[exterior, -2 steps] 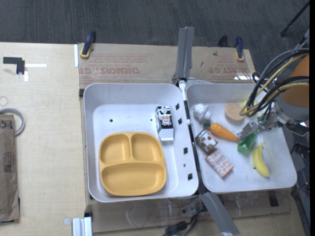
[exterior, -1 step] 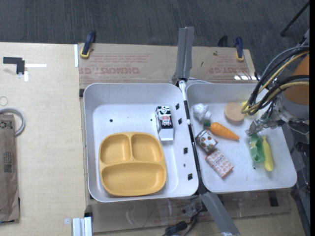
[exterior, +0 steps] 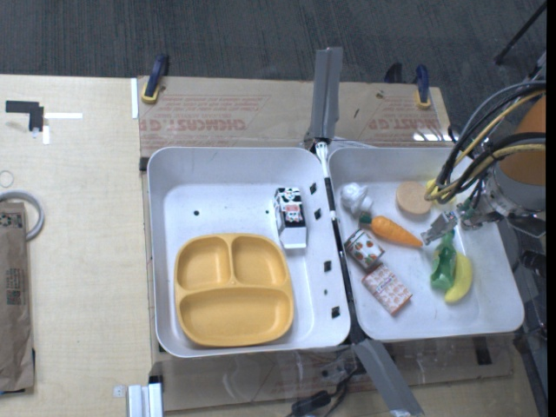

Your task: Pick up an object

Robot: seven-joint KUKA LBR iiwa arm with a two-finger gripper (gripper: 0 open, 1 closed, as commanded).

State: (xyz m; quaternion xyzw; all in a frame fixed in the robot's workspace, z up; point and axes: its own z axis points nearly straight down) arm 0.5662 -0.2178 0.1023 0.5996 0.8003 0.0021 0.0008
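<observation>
Camera view: the pincer (exterior: 440,227) hangs low in the right bin (exterior: 495,320), slanted toward the toy carrot (exterior: 397,231) just left of it, likely its target. Green pepper (exterior: 444,266) and banana (exterior: 460,278) lie just beneath. Its grip state I cannot tell.

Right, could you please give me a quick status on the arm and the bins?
Tool low over right bin, nothing seen held. Carrot just left of it, green toy and banana below. Nothing picked yet.

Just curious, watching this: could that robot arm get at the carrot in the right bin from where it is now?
Probably yes. The carrot lies uncovered, nothing on top, and the gripper hovers just beside its right end.
</observation>
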